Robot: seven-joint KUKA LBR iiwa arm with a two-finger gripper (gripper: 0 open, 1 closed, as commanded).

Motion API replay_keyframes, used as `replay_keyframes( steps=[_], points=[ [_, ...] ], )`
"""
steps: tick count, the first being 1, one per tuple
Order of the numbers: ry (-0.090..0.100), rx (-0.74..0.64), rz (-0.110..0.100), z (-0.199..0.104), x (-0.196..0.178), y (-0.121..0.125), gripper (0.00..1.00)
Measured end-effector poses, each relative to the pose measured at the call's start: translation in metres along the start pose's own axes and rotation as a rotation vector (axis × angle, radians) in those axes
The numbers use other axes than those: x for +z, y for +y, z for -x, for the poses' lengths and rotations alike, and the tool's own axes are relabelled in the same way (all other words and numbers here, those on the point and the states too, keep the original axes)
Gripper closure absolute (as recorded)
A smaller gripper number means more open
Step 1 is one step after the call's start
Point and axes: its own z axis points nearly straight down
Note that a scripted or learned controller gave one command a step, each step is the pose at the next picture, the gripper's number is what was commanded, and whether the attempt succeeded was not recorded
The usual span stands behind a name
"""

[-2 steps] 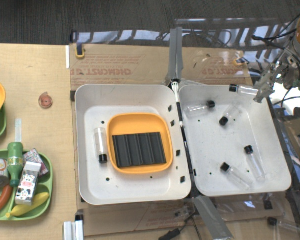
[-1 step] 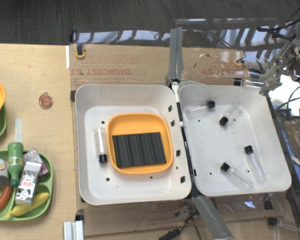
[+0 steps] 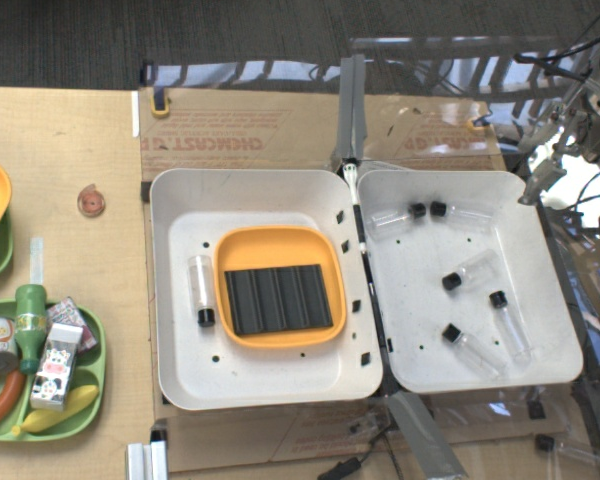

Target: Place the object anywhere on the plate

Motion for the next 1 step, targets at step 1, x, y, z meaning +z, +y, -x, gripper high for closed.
replay_keyframes(
  steps=[1],
  points=[
    [0.0, 0.047, 0.0, -0.0219, -0.1279, -0.0071, 0.0]
  ],
)
